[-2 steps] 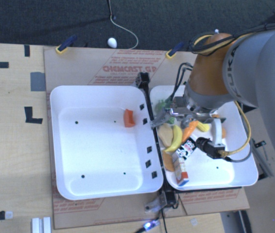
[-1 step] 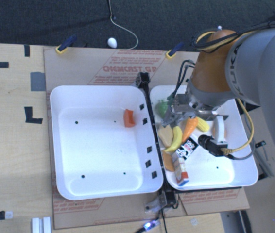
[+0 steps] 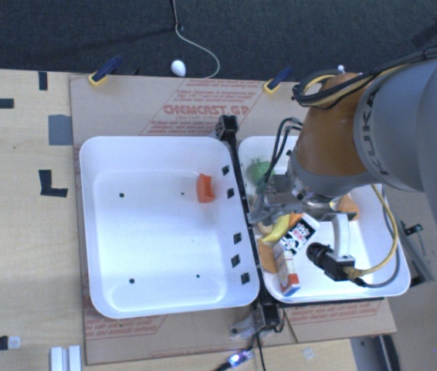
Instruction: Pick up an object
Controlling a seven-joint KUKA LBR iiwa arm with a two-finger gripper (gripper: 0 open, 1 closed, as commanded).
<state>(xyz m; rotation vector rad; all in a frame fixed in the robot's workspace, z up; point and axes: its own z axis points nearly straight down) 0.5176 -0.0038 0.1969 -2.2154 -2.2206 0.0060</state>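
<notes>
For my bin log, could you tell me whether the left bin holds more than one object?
No, the left bin holds a single orange block, lying near its right wall.

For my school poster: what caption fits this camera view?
Grey robot arm reaches into the right bin of jumbled things; an orange block lies in the left bin.

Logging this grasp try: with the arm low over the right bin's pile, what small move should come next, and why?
Probably a short, straight lift to test the grasp. The gripper sits in the clutter at the right bin's left side, by the yellow banana-like piece; whether anything is caught cannot be seen.
</notes>
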